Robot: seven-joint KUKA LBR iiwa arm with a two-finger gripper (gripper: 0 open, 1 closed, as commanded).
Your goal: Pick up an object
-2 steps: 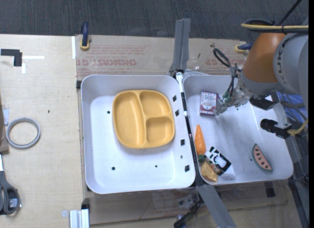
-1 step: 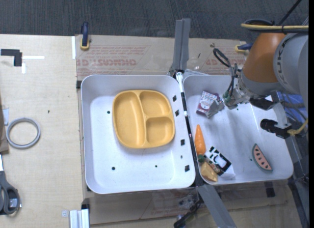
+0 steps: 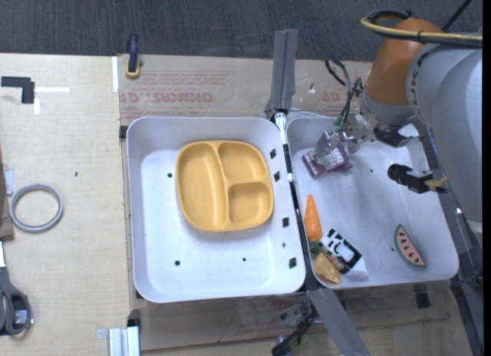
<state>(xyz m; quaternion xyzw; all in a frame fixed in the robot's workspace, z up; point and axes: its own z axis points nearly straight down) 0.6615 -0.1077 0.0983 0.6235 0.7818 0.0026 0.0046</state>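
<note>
My gripper reaches down into the far left part of the right bin. Its tip is right over a purple and pink packet that lies on the bin floor, and appears to touch the packet's upper edge. An orange carrot lies along the bin's left wall. A black and white packet and a yellow-brown piece sit in the near left corner. A watermelon slice lies at the near right.
The left bin holds a yellow divided plate. On the bench to the left lie a grey ring and scissors. A divider rail runs between the bins.
</note>
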